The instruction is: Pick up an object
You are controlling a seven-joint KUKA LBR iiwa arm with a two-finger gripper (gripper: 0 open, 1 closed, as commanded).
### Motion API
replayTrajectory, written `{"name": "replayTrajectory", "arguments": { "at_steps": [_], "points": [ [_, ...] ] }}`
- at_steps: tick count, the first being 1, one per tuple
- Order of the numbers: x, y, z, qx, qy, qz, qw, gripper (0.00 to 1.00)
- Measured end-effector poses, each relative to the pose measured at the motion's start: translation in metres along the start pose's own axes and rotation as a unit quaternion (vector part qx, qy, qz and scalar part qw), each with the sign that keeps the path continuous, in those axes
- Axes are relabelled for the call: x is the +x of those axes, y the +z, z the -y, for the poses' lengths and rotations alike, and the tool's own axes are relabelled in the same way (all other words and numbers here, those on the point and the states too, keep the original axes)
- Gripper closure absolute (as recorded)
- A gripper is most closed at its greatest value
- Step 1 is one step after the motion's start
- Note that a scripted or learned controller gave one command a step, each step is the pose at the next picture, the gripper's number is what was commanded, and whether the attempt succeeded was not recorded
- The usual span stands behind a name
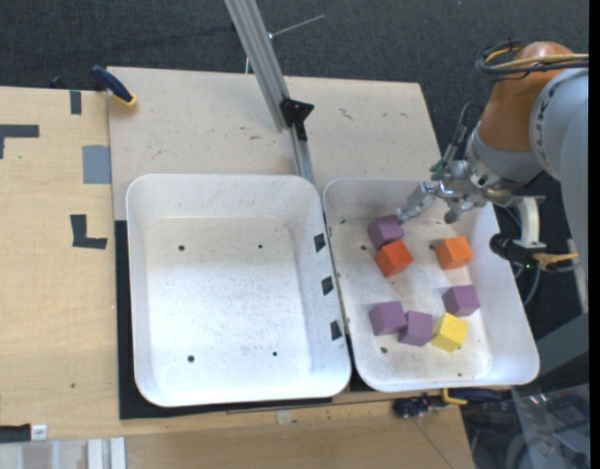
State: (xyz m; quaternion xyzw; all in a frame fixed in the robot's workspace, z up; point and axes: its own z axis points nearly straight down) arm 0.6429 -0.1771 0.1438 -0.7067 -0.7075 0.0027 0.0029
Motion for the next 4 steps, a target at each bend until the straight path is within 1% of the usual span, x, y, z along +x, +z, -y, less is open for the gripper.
{"name": "replayTrajectory", "arguments": {
  "at_steps": [1, 2, 3, 4],
  "points": [
    [-0.001, 0.027, -0.006, -0.013, 0.000, 0.003, 0.9999, 0.00],
    [0.001, 0.019, -0.007, -0.013, -0.001, 0.002, 0.9999, 1.00],
    [0.005, -0.045, -0.007, -0.007, 0.000, 0.001, 1.0000, 1.00],
    [0.006, -0.098, -0.008, -0.007, 0.000, 0.001, 1.0000, 1.00]
  ]
}}
